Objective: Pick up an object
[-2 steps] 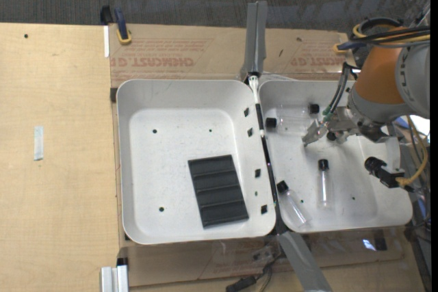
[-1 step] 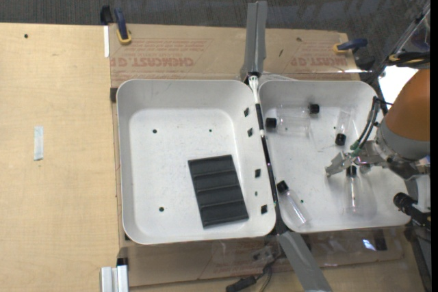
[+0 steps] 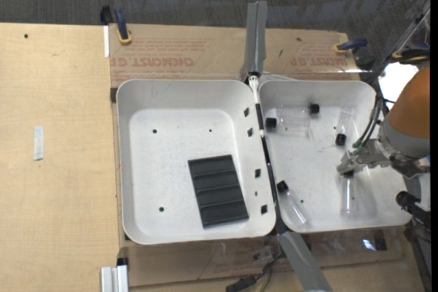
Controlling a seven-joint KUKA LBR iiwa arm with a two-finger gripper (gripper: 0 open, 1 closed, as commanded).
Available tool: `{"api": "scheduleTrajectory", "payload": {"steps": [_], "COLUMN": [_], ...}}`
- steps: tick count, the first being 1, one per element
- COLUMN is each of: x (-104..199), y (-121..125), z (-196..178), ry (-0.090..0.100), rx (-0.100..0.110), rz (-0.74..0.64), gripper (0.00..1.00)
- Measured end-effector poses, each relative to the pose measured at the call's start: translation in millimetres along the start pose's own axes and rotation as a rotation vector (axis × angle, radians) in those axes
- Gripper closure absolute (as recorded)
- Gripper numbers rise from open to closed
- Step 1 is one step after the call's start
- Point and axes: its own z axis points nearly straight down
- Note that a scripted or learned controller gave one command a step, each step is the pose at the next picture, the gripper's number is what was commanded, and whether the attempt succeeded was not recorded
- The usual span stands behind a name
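Note:
A dark grey ridged block (image 3: 217, 190) lies flat in the left bin (image 3: 137, 147), towards its front. In the right bin (image 3: 321, 219) lie several clear plastic tubes with black caps: one near the back (image 3: 293, 124), one leaning by the right wall (image 3: 341, 125), one at the front left corner (image 3: 291, 204), and one at the front right (image 3: 349, 196). My gripper (image 3: 348, 168) hangs low over the right side of the right bin, just above the top end of the front right tube. Nothing is seen held in it.
The arm's orange band (image 3: 416, 106) and grey wrist (image 3: 400, 147) reach over the right bin's right rim. A grey divider bar (image 3: 256, 37) stands behind the joint between the bins. Cardboard (image 3: 178, 55) and clamps (image 3: 122, 29) lie behind them.

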Motion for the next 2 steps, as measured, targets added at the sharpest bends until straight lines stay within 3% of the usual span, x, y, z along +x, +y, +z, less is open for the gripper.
{"api": "scheduleTrajectory", "payload": {"steps": [1, 2], "x": [23.2, 69.2], "y": [25.4, 34.2], "z": [-81.4, -85.4], "ry": [-0.002, -0.001], "rx": [-0.002, 0.000], "rz": [-0.063, -0.058], "gripper": [1.00, 1.00]}}
